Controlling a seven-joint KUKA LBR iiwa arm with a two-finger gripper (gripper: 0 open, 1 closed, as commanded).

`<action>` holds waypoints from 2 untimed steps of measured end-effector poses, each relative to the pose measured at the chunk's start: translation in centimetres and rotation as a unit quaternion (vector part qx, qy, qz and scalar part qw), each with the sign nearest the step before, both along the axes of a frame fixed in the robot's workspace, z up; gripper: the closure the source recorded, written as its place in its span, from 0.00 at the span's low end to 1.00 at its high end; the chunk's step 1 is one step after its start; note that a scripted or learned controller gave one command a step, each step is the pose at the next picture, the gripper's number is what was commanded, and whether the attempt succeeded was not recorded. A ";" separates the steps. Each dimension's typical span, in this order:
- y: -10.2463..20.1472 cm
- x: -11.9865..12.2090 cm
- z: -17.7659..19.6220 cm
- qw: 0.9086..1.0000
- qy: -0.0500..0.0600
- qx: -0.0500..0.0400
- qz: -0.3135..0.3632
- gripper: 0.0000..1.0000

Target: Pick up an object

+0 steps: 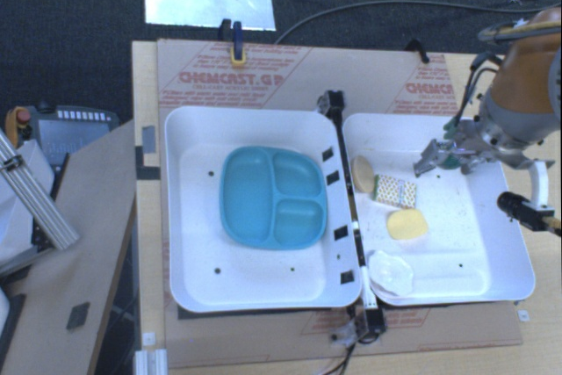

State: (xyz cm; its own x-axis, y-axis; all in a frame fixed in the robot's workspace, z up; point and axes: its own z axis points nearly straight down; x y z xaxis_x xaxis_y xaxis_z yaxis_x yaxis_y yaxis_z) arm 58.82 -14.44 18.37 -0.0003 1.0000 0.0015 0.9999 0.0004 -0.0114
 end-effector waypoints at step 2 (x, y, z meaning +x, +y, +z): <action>0.2 -0.7 -4.6 1.000 -0.005 -0.001 0.001 0.00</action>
